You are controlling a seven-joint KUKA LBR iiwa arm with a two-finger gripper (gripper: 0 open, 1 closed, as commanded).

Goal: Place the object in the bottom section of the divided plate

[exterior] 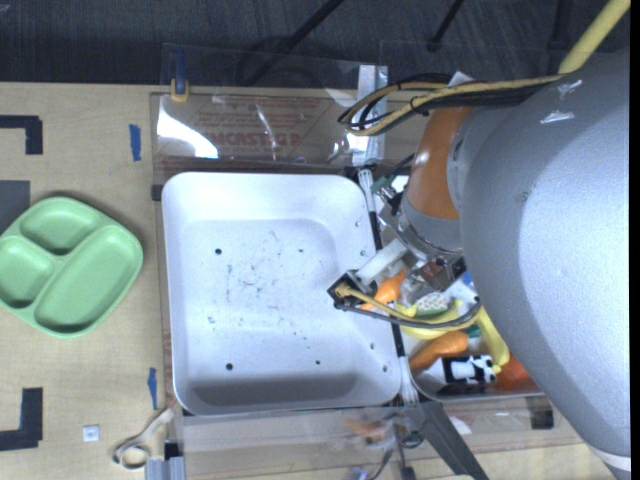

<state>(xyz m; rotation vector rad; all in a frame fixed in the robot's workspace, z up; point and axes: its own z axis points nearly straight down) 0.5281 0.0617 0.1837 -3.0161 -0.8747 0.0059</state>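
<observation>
While the claw (pixel 352 296), its grip state impossible to tell, hangs over the right bin's (pixel 440 383) toys (pixel 445 346), it should seize one squarely before crossing to the far-left green divided plate (pixel 68 264).

The light wooden desk (pixel 80 118) carries a green divided plate (pixel 66 265) at its left edge, with a shallow white bin (pixel 270 293) just beside it to the right.

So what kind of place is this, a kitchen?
Probably a robot lab, not a kitchen: a big grey robot arm reaches over white bins on a wooden bench, beside a green divided plate.
</observation>
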